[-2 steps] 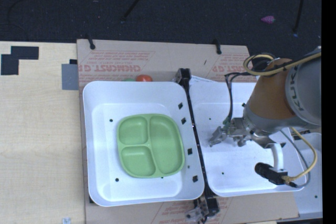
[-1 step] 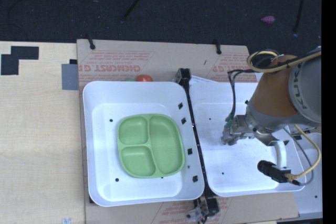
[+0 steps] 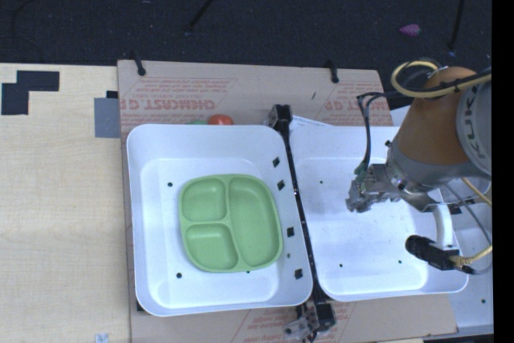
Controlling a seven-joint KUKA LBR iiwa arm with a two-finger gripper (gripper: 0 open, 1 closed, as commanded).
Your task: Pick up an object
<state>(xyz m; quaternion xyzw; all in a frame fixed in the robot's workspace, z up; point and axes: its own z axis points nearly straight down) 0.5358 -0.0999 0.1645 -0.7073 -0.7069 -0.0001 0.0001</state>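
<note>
A light green divided plate (image 3: 230,222) lies flat in the left white bin (image 3: 152,173), a little right of its middle. The arm comes in from the right, and my gripper (image 3: 365,195) hangs low over the right white bin (image 3: 337,269), near that bin's middle. It is about one plate-width to the right of the plate, across the black divider. I see nothing held at its tip.
A black divider bar (image 3: 291,205) runs between the two bins. A small red object (image 3: 220,120) rests on the cardboard just behind the left bin. Cables and a black fitting (image 3: 434,253) hang off the arm over the right bin's front right corner.
</note>
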